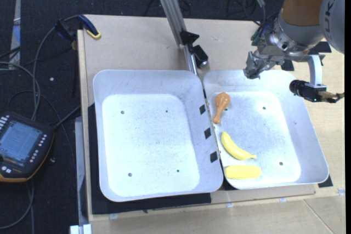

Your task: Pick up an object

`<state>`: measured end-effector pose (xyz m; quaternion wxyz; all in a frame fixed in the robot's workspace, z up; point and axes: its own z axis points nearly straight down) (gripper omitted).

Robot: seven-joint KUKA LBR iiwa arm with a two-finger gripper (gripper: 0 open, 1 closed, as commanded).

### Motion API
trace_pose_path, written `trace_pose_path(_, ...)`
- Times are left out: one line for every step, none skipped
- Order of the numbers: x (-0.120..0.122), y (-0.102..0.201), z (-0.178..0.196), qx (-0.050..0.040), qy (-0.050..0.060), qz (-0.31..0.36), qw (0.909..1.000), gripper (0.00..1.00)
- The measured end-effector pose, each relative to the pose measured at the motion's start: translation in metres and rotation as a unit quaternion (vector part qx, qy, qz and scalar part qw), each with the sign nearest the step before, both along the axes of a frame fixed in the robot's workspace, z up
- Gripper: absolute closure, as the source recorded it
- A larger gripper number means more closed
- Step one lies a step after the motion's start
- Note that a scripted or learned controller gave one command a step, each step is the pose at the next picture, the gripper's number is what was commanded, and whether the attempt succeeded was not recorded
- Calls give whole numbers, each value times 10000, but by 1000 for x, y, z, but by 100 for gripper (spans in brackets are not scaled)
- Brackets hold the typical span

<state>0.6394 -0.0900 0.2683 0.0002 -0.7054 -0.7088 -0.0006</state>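
In the right bin lie three objects along its left side: an orange-brown drumstick-shaped toy near the upper left, a yellow banana below it, and a flat yellow piece at the bottom left corner. My gripper hangs over the bin's far edge, up and to the right of the drumstick, well apart from all three objects. Nothing shows between its fingers.
The left bin sits beside the right one. A slanted metal pole with a black clamp rises behind the bins' junction. A black fixture sticks out at the right bin's far right. A pendant lies off the bench, left.
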Motion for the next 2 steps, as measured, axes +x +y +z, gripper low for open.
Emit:
trace_pose_path(11,55,0,0,2,-1,10000,100)
trace_pose_path(11,109,-20,-1,10,-2,10000,100)
